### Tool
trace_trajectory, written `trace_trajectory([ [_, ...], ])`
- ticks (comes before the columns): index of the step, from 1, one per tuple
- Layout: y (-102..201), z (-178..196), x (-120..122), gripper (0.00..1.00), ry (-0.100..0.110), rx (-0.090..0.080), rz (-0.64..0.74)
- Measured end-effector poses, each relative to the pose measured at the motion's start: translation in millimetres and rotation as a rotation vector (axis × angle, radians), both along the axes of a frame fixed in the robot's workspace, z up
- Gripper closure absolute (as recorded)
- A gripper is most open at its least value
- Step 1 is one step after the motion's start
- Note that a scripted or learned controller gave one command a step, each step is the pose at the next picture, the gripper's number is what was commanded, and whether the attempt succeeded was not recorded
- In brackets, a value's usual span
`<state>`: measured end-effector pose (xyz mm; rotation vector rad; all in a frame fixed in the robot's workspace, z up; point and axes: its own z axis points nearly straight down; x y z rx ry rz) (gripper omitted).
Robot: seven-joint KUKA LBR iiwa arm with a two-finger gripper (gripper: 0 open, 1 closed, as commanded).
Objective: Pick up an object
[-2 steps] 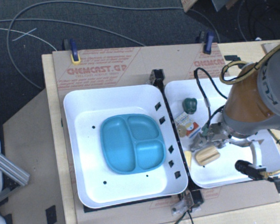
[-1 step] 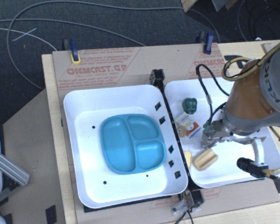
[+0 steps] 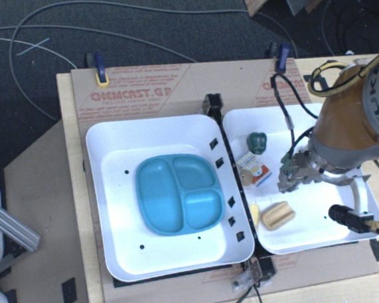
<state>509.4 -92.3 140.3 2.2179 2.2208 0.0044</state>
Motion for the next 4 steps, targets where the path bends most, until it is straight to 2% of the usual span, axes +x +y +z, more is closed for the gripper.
trace_trajectory([
  [1, 7.3, 61.6, 2.7, 1.00, -0.003, 0.000, 0.001],
  [2, 7.5, 64.9, 3.3, 1.00, 0.003, 0.001, -0.001],
  [3, 55.3, 78.6, 27.2, 1.00, 0.001, 0.002, 0.005],
  [4, 106.0, 71.6, 53.9, 1.00, 0.002, 0.002, 0.005],
])
